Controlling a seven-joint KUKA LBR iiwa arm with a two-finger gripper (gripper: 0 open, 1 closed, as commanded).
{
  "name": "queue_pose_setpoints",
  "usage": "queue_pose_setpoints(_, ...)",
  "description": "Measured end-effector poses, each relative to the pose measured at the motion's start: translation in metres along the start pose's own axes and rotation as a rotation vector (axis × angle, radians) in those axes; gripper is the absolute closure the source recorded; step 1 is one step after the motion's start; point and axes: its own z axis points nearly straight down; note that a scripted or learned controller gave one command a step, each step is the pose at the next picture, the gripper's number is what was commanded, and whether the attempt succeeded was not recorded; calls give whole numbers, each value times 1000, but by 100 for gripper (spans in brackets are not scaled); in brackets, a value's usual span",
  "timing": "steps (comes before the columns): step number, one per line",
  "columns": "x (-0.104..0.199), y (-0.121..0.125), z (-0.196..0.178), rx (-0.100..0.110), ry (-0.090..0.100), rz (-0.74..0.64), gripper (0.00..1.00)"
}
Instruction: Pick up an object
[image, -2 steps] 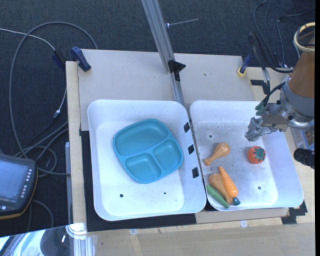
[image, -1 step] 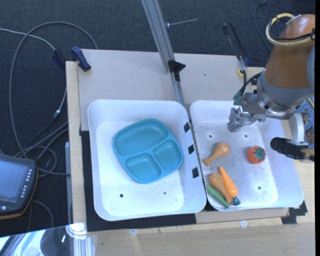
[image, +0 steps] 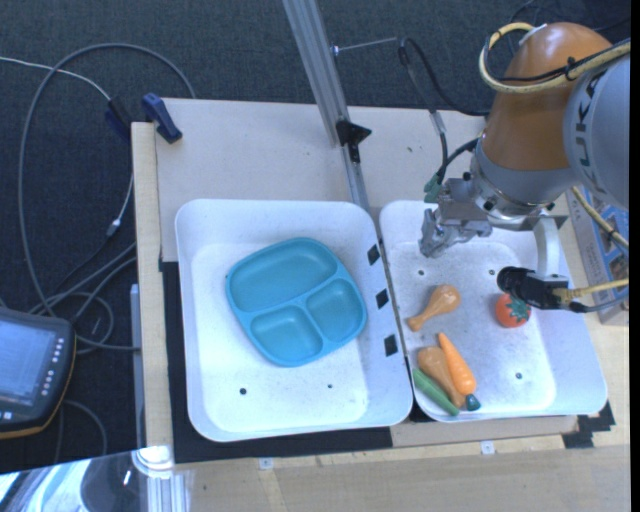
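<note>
The gripper, its opening not discernible, is poised above the right bin; the chicken drumstick could be missed.

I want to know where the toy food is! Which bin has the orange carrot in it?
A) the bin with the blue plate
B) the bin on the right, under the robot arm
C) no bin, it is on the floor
B: the carrot lies in the right bin, near its front edge, while the blue plate sits alone in the left bin.
</note>
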Motion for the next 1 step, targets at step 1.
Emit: queue_pose_setpoints(1, 55, 12, 7, 0, 1, -2, 100)
